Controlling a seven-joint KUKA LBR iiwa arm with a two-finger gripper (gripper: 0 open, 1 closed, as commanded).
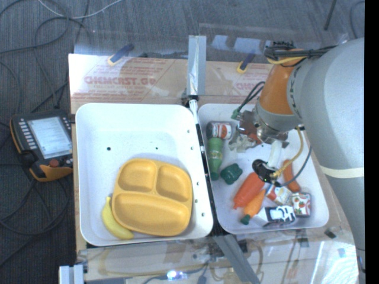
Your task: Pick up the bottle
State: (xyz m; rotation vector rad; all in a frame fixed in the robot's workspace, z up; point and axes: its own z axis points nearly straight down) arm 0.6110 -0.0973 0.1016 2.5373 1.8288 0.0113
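Green and lying on its side, the bottle (pixel 215 154) hugs the right bin's (pixel 323 215) left wall beside a can (pixel 219 129); the gripper (pixel 249 134) hovers just right of it, finger state impossible to tell; crowding could spoil any grasp.

Grey arm (pixel 340 117) running off the edge at 3 o'clock, gripper (pixel 249 136) fingers too small to tell, yellow divided tray (pixel 155 197) covering most of the banana (pixel 114 222) at its 8 o'clock.
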